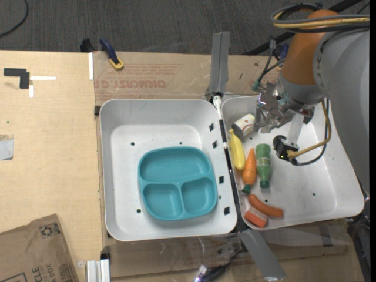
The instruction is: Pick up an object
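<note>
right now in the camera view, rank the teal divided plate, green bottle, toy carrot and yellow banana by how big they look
1. Teal three-compartment plastic plate, clearly largest.
2. Green toy bottle, orange toy carrot and yellow toy banana look much alike in length; too close to rank.

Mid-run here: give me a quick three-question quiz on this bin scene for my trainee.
1. True or false: the teal divided plate lies in the left bin.
2. Which item lies between the yellow banana and the green bottle? A) carrot B) sausage C) white cup
3. Fill in: the gripper hangs over the ___ bin, near the white cup.

Key: 1 true. 2 A, the carrot. 3 right.
</note>
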Controlling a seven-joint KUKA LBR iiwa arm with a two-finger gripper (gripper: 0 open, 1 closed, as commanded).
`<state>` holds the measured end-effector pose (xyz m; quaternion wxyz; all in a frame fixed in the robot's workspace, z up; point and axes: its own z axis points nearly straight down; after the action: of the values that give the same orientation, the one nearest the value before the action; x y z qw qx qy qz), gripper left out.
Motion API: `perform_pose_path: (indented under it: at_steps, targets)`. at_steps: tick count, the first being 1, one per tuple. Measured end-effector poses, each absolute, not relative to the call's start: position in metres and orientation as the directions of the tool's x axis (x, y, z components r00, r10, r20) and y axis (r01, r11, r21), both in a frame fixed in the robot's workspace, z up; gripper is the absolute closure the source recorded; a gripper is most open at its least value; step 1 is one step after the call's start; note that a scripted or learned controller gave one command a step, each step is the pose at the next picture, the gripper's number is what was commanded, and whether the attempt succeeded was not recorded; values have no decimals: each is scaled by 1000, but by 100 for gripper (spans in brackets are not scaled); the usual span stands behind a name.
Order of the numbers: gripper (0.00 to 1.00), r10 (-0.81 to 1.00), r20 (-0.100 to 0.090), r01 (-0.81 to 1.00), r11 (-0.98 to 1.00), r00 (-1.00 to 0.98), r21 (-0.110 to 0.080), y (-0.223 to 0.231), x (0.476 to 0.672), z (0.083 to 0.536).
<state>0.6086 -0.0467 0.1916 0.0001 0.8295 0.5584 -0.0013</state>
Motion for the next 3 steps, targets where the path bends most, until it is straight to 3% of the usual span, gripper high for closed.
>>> perform_pose_path:
  at_steps: [1, 2, 3]
  targets:
    - [100, 695, -5, 695, -719, 719, -2, -13, 613, 211]
    - [100, 313, -5, 313, -950, 950, 0, -21, 644, 213]
    - [0, 313, -5, 313, -950, 950, 0, -21, 644, 213]
